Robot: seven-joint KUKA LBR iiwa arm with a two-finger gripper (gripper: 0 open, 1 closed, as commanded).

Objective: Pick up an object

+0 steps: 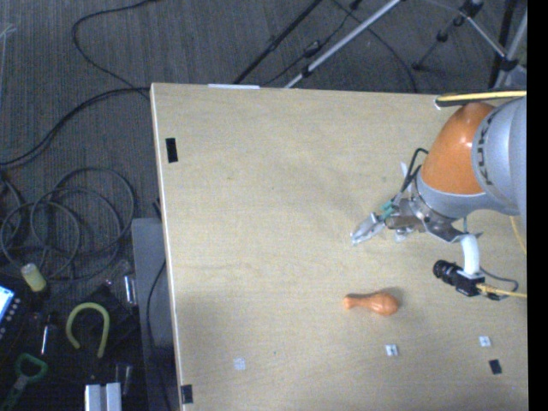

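gripper point(366, 229) of mine is hanging over the pale wooden bench top point(274, 195), right of its middle, and it is pointing toward the left side of the camera view. whether it is spread or pressed together i cannot tell, since the tip is reading as a small pale blur. nothing is sitting in it that i can make out.

what i am meant to pick up is lying on the bench below my gripper in the camera view: a small orange thing point(373, 302), pear-like in shape, with a round fat end to the right and a thin neck tapering off to the left. it is resting on its side, near my gripper but apart from it, with bare wood between the two.

my orange band point(449, 157) is bulging at the right above the wrist, with the grey arm point(507, 157) running off that edge. a small black part point(454, 274) on a white stem is hanging under my wrist, to the right of the orange thing.

small white and black tags point(391, 349) are dotting the bench near the lower edge, and a black mark point(171, 150) is sitting near its upper left corner. past the left edge, black cables point(68, 221) are coiling on grey floor, beside a yellow-green hook point(88, 325).
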